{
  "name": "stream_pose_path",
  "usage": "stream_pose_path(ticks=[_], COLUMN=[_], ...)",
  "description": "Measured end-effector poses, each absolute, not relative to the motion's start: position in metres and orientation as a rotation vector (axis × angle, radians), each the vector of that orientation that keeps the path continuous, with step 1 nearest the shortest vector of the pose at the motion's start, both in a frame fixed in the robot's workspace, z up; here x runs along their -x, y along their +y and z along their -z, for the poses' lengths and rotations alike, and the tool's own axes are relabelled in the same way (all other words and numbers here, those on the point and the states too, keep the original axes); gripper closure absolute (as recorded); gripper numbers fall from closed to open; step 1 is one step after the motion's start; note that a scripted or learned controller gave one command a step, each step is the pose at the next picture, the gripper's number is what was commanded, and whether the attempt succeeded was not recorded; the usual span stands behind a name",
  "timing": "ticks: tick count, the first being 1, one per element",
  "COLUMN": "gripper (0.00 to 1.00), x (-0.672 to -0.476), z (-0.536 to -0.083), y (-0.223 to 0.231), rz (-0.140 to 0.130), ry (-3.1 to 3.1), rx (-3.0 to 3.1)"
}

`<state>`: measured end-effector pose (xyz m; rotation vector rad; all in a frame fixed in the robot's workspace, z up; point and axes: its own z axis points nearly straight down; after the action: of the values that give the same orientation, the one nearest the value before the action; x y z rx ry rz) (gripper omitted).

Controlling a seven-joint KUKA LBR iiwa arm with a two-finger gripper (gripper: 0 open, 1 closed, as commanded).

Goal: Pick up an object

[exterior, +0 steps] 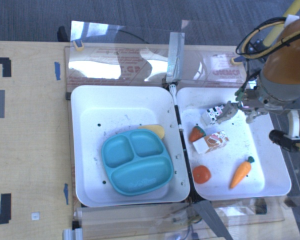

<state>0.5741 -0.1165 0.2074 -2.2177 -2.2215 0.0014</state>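
The gripper [236, 110] hovers at the right bin's [277, 184] upper edge; finger state cannot be told. Approach step: next, descend on 1 toy, perhaps the carrot [241, 172].

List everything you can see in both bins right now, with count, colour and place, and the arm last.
divided plate: 1, blue, left bin
yellow item: 1, behind the plate, mostly hidden
toy carrot: 1, orange with green top, right bin, front right
tomato: 1, red, right bin front left
strawberry: 1, red with green top, right bin left
small carton: 1, white and red, right bin centre
black-and-white toy: 1, right bin rear
gripper: 1, grey, beside that toy
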Motion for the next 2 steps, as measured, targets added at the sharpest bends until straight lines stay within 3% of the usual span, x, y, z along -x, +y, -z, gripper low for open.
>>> stream_pose_path(ticks=[1, 2], gripper=[0.0, 0.0], x=[-0.66, -0.652], z=[-0.096, -0.086], y=[-0.159, -0.179], rz=[0.0, -0.001], ry=[-2.375, -2.441], rx=[2.057, 1.976])
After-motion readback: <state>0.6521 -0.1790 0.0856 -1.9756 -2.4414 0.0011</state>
